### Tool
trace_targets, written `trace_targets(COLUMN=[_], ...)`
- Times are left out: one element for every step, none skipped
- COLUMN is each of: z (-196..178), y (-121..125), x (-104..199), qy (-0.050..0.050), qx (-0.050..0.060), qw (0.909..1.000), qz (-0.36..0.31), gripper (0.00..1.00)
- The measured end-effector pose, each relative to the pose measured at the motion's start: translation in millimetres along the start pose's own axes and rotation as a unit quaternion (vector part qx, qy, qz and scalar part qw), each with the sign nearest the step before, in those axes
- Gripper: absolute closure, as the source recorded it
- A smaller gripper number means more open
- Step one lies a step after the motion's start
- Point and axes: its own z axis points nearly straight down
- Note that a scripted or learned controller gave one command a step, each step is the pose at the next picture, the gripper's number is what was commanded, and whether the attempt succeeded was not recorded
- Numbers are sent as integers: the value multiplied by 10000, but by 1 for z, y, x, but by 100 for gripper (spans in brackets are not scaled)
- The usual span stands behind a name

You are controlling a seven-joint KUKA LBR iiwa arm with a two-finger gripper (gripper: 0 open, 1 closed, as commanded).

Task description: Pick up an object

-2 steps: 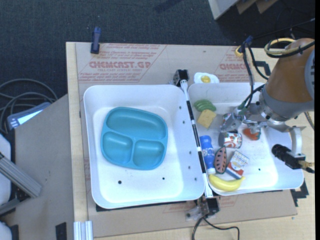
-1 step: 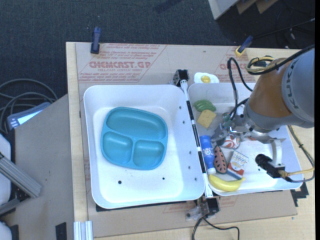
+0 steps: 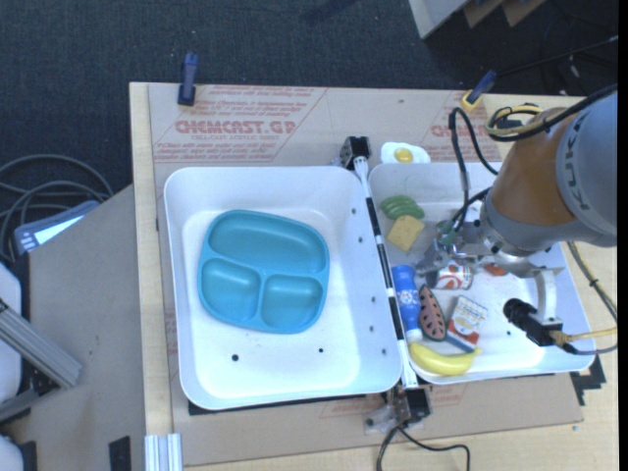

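Grey and orange, the arm reaches into the right bin; its gripper seems low near the middle, jaw state impossible to tell. A banana lies at the bin's near-left corner; a blue tray fills the left bin.

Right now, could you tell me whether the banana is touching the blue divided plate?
Apart. The camera view shows the banana in the right bin and the blue divided plate in the left bin.
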Motion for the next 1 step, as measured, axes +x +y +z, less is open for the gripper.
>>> trace_targets(z=[-89], y=[-8], x=[116], qy=[37], qx=[34], qw=[10000], qz=[-23], gripper=[100])
